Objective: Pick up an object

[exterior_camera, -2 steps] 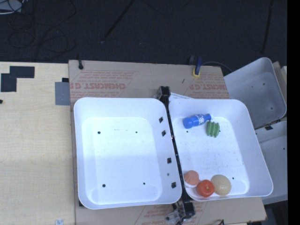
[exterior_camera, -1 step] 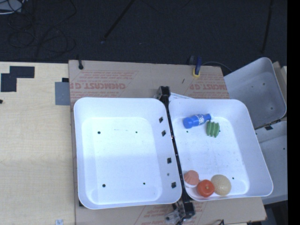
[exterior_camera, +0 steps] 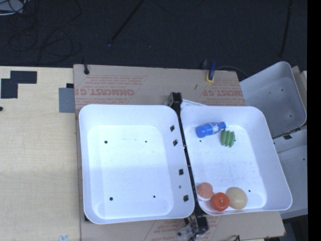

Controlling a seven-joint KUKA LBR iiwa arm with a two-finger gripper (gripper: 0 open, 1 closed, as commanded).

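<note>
All the candidates sit in the right bin (exterior_camera: 271, 149): a blue bottle (exterior_camera: 210, 129) lying beside a green piece (exterior_camera: 228, 137) near the far wall, three round items huddled in the near corner. The bottle looks the easiest target, lying clear of the walls, so close across its narrow body. The hand's state: cannot tell.

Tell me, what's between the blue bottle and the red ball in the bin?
Nothing. In the camera view, the stretch of right bin floor between the blue bottle and the red ball is bare white; the green thing sits off to the side.
</note>
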